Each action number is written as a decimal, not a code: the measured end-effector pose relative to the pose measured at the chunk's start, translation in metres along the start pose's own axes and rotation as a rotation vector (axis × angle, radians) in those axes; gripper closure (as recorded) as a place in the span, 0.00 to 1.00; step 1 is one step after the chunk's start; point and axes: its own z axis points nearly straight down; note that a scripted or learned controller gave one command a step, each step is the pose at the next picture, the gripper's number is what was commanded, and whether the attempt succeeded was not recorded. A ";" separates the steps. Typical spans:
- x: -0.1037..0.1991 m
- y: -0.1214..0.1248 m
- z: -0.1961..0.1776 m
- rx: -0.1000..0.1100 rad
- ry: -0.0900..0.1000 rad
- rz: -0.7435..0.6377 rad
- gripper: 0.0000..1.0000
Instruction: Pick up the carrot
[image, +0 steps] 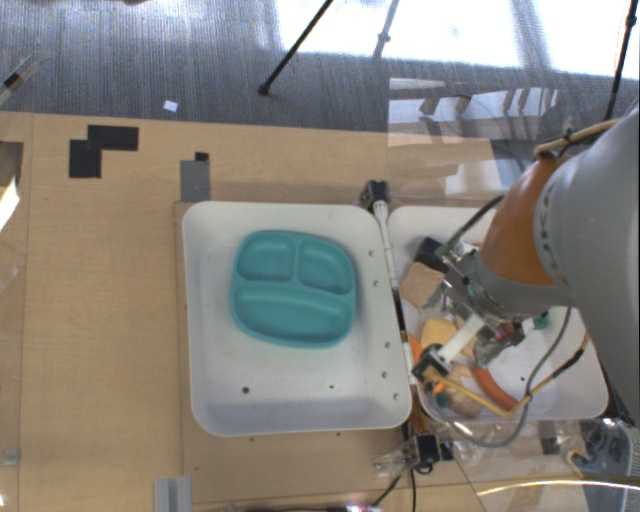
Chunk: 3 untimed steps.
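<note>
One carrot (492, 386) lies slantwise in the right bin (578, 388), toward its near edge, just beside the gripper (487, 335) (spread or pinched? cannot tell), which hangs over that bin.

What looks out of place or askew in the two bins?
Nothing stands out. The teal three-compartment plastic plate lies flat in the left white bin; the orange carrot lies in the right white bin.

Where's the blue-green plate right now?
The plate lies flat in the middle of the left bin, the bin on the side away from the robot arm.
</note>
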 end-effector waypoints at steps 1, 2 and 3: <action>0.000 0.000 0.000 0.000 0.000 0.000 0.00; 0.000 0.000 0.000 0.000 0.000 0.000 0.00; 0.000 0.000 0.000 0.000 0.000 0.000 0.00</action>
